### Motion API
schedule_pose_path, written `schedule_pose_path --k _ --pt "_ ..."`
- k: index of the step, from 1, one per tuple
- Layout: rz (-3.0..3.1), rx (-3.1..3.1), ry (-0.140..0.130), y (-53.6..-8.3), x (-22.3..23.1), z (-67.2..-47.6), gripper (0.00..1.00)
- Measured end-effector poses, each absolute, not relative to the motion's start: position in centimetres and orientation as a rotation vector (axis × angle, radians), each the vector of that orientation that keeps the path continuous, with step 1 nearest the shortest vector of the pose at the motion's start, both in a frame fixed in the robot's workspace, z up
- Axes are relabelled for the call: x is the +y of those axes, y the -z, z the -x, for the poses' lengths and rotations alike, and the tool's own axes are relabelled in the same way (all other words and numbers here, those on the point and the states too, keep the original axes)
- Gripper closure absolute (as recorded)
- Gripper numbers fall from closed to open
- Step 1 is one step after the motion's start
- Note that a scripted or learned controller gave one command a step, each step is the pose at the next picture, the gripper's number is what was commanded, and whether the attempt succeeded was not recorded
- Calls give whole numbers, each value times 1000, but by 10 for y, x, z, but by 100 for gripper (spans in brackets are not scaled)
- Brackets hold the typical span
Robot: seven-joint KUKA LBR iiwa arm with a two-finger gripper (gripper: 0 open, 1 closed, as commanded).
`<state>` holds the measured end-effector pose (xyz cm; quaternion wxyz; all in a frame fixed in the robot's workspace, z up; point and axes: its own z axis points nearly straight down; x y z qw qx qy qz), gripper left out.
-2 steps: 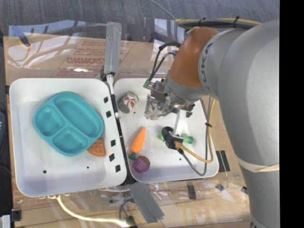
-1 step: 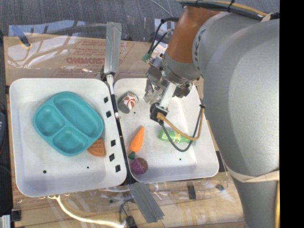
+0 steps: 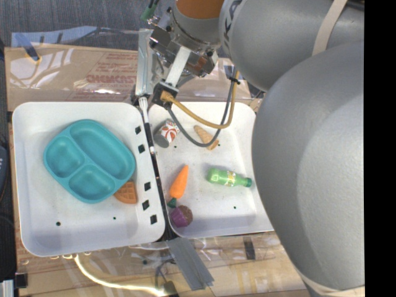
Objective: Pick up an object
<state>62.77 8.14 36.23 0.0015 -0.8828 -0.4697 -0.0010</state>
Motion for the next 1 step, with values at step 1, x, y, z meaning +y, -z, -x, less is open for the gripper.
schedule_pose_path --k 1 --pt "2893 -1215 -11 -343 17 -619 100"
